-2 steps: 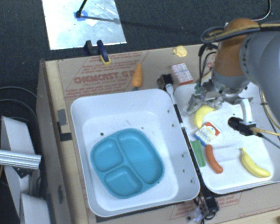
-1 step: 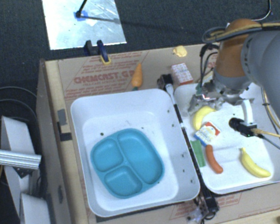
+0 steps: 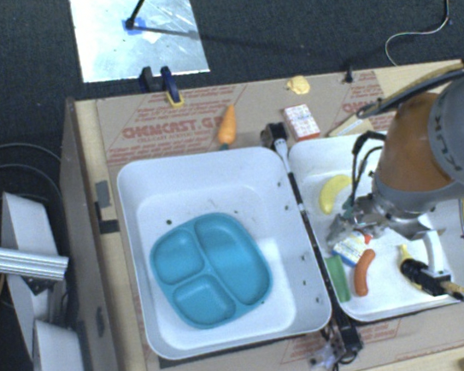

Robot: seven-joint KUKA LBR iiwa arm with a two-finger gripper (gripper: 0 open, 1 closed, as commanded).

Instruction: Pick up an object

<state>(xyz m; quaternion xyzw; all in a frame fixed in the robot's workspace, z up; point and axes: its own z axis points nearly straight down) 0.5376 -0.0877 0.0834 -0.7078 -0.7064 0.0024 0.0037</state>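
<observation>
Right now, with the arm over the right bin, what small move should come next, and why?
Probably lower straight down: the gripper hovers above the small white packet, with the sausage and green piece lying just beside it, and nothing is visibly held.

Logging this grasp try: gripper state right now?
Gripper: cannot be told. It is low in the right bin, above the small white packet, beside the sausage.

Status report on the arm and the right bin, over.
Gripper low in the right bin, finger state unclear. Beneath or beside it: a small white-and-red item, sausage, green stick, banana. Nothing seen held. Items crowd together.
</observation>
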